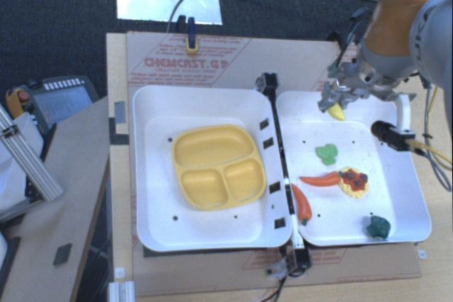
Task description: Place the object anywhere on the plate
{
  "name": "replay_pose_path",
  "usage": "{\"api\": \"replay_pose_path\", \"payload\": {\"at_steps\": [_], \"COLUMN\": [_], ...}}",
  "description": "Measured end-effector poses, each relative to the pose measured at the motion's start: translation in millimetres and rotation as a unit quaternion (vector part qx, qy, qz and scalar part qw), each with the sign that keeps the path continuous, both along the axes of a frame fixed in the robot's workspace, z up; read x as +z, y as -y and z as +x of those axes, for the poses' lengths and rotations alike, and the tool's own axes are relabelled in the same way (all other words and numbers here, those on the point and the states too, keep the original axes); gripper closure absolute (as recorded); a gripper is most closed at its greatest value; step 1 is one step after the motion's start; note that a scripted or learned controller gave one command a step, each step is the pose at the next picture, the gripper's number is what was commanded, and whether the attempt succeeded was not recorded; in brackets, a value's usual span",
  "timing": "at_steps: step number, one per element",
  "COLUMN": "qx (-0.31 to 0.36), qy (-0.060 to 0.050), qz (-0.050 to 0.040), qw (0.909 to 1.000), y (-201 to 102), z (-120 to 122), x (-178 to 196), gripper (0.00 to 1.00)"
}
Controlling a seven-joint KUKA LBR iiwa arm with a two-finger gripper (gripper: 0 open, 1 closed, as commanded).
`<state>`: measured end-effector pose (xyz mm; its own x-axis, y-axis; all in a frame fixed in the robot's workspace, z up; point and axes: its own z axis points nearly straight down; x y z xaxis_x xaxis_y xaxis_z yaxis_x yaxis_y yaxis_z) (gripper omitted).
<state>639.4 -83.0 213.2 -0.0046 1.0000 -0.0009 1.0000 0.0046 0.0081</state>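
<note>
Hovering at the upper right of the frame, the gripper (334, 107) pinches a small yellow object (337, 112) between closed fingers above the right bin (403, 187); the yellow plate (216, 166) sits centre-left.

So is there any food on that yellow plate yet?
No, the yellow plate shows bare compartments; the toy foods lie in the right bin.

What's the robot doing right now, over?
Gripper up at right bin's far edge, shut on a yellow object. Yellow plate waits in left bin. Divider between the bins lies on the way.
</note>
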Motion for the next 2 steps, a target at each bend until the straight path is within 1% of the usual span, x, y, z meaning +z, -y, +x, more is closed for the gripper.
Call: {"api": "replay_pose_path", "payload": {"at_steps": [1,2], "qx": [0.0,0.002], "qy": [-0.003,-0.004], "qz": [0.0004,0.0013], "qw": [1.0,1.0], "y": [0,-45], "z": [1,-4], "x": [4,7], "gripper": [1.0,1.0]}}
